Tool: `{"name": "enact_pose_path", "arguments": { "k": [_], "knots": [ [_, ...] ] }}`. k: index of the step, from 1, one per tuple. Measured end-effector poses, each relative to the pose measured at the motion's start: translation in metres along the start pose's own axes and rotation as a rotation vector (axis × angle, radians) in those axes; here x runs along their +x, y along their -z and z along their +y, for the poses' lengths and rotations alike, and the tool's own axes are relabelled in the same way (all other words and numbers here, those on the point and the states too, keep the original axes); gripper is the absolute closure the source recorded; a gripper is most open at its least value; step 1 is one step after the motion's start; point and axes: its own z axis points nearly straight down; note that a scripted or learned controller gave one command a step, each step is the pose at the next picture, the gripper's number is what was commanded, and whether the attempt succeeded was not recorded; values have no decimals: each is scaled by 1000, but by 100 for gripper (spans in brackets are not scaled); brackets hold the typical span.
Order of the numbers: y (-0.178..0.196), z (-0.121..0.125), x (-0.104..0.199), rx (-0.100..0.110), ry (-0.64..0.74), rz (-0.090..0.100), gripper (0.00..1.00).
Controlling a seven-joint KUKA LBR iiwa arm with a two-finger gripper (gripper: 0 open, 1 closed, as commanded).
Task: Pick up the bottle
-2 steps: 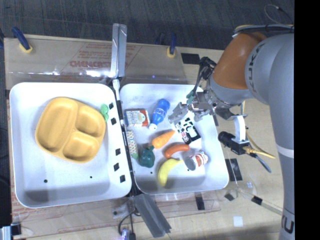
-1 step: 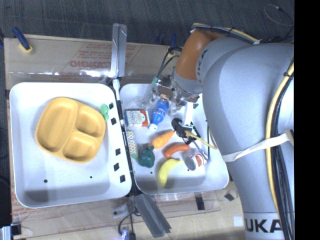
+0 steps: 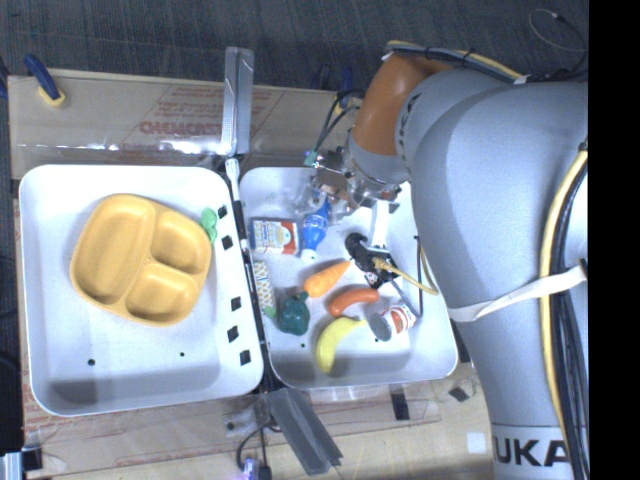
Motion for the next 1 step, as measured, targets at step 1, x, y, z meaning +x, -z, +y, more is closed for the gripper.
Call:
{"name": "enact_pose_path", "arguments": {
  "k": [1],
  "knots": [
    [142, -22, 68, -3, -294, 1, 100]
  ]
}}
